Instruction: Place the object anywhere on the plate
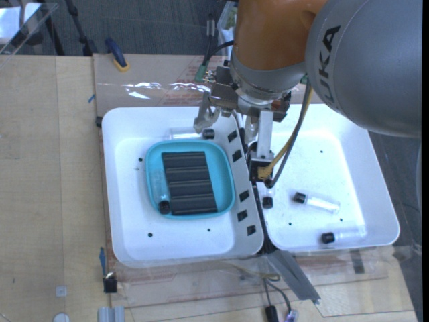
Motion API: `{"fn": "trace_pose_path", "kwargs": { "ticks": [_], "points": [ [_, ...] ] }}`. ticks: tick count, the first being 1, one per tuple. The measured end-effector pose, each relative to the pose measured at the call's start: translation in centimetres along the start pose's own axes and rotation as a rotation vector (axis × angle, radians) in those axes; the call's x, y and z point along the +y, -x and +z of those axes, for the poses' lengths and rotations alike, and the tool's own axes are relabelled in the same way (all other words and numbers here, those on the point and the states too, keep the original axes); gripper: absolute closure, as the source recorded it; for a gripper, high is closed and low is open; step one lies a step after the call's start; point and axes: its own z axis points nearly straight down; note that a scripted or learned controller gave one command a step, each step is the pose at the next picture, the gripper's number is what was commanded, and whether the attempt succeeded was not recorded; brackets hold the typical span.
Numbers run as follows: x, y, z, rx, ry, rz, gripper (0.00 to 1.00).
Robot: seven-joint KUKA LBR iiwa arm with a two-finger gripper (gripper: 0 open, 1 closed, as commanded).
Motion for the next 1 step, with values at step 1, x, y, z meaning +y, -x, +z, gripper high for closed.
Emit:
{"fn": "trace_pose_path", "kwargs": {
  "ticks": [1],
  "points": [
    [4.09,3.87,4.74,0.0,0.0,0.064,0.0]
  ]
}}
